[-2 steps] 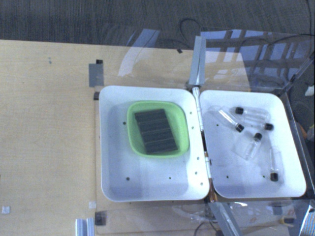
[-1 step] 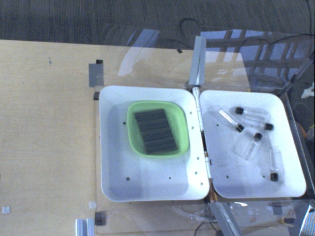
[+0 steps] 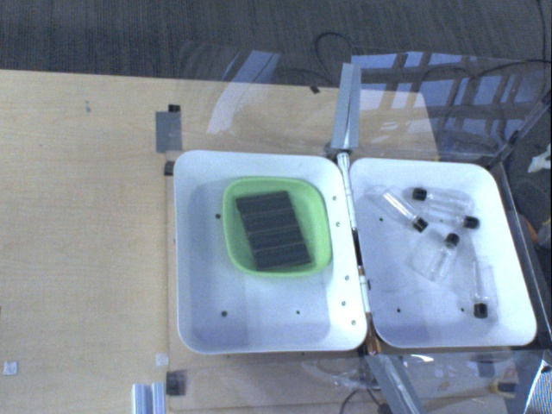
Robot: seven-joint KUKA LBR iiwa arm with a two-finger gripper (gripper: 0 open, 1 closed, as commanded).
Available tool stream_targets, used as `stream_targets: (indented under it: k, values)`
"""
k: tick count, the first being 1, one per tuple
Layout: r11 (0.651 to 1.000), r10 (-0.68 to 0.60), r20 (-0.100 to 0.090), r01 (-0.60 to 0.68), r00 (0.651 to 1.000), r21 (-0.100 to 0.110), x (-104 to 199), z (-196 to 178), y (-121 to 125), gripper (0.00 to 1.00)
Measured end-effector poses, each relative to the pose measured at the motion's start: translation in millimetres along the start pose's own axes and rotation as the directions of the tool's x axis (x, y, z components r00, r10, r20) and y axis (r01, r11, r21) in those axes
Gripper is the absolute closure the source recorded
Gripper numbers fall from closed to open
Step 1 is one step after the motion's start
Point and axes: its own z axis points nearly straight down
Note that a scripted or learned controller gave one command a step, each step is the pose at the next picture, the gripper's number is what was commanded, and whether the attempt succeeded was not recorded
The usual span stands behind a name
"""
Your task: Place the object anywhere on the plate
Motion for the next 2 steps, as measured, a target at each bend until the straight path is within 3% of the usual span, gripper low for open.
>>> stream_targets:
  k: [2]
  values:
    - [1.0,0.0,0.0,0.0,1.0,0.0,0.0,0.0,0.0,0.0]
